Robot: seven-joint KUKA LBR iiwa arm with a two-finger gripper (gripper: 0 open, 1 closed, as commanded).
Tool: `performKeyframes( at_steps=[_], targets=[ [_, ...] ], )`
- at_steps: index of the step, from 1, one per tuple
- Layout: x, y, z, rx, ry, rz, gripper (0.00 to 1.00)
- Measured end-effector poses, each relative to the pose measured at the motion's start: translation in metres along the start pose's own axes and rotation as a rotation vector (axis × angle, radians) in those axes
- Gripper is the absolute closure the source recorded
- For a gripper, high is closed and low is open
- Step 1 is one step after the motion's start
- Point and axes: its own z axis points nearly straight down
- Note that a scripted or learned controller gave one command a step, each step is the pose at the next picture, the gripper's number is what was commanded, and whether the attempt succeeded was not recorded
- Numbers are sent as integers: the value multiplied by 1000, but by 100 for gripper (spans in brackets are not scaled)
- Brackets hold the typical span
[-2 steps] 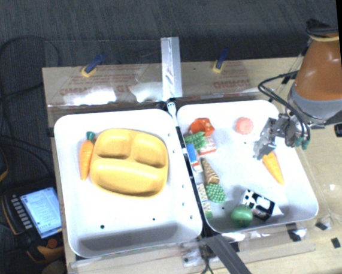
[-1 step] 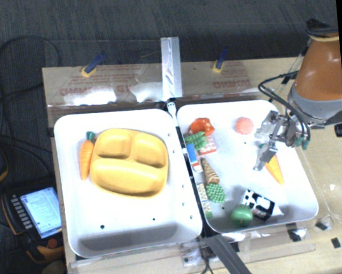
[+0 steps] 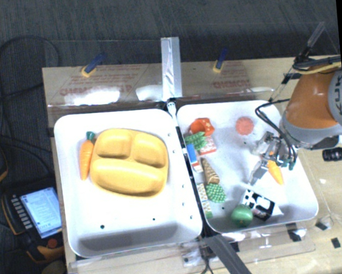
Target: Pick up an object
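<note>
Nearest me, at the front of the right white bin (image 3: 304, 211), I see a round green toy fruit (image 3: 242, 216) lying just beside a small black-and-white patterned block (image 3: 260, 205), the two touching or nearly so. A little farther back along that bin's left wall lies a green dotted packet (image 3: 215, 192), with a narrow brown-patterned stick-shaped piece (image 3: 209, 170) behind it. To the right of these, over the bin's right half, the arm's two-finger gripper (image 3: 266, 163) hangs low, and a small orange carrot-shaped toy (image 3: 275, 172) sits right at its tip; I read the metal fingers (image 3: 260, 170) as closed around that toy, though the clutter of cable and bracket there makes the contact hard to judge. The grey arm with its orange band (image 3: 315, 104) reaches in from the right edge. Farther back in the same bin I see a red and green boxed item (image 3: 200, 138) against the left wall and a flat pink round disc (image 3: 245, 125) well apart from it toward the right. In the left white bin (image 3: 77, 227) a large yellow divided plastic tray (image 3: 129, 161) fills the middle, with a long orange toy carrot with a green top (image 3: 87, 156) lying just beside its left edge. Beyond the bins stands an upright metal post (image 3: 171, 67).
</note>
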Motion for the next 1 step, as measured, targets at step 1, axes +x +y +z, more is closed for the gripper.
performKeyframes(
  at_steps=[1],
  targets=[
    [28,-29,-1,-6,1,63,0]
  ],
)
